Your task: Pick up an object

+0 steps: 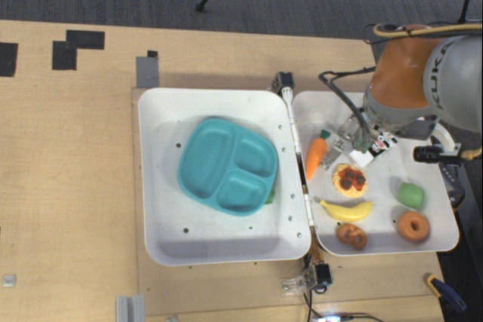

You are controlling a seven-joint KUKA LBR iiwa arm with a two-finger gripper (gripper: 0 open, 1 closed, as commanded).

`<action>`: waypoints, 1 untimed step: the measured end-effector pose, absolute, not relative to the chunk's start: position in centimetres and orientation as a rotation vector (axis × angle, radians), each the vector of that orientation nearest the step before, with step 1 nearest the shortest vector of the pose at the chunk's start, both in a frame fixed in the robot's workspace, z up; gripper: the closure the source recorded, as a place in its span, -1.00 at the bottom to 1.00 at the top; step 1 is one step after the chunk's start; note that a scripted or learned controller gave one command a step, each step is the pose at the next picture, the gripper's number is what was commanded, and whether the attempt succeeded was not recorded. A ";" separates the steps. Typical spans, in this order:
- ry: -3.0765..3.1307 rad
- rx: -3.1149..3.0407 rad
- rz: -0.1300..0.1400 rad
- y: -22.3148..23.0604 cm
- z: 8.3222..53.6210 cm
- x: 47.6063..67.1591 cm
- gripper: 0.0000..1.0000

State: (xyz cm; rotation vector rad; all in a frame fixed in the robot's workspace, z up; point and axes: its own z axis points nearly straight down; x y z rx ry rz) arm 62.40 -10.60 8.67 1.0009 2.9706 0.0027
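The right bin (445,234) holds the loose things that could be picked up. A carrot (315,154) lies tilted against the bin's left wall, its green top up near the gripper. Just right of it sits a small round pastry with dark red topping (349,179). Below that a banana (347,210) lies crosswise, and just under the banana is a brown glazed piece (352,236), too small to name with certainty. Further right a green apple-like fruit (410,195) sits near the bin's right side, with a brown doughnut (413,226) just below it, close to the front rim.

The gripper (345,140) hangs low over the upper left part of this bin, between the carrot's top and the pastry. Whether its parts are spread or pressed together cannot be told, as the metal and cables blur together, and nothing can be seen pinched in it. A small white tag (360,157) shows beside it. The grey arm (453,83) with its orange band (400,72) reaches in from the right, covering the bin's upper right corner.

The left bin (162,237) holds a teal divided plate (226,164), lying slightly turned near the middle, with a sliver of something green showing under its lower right edge. Both bins stand side by side on the light wooden table (68,200), which has black marks near its far left.
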 end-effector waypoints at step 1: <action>3.070 0.697 -0.005 -10.1 8.6 65.8 -1.00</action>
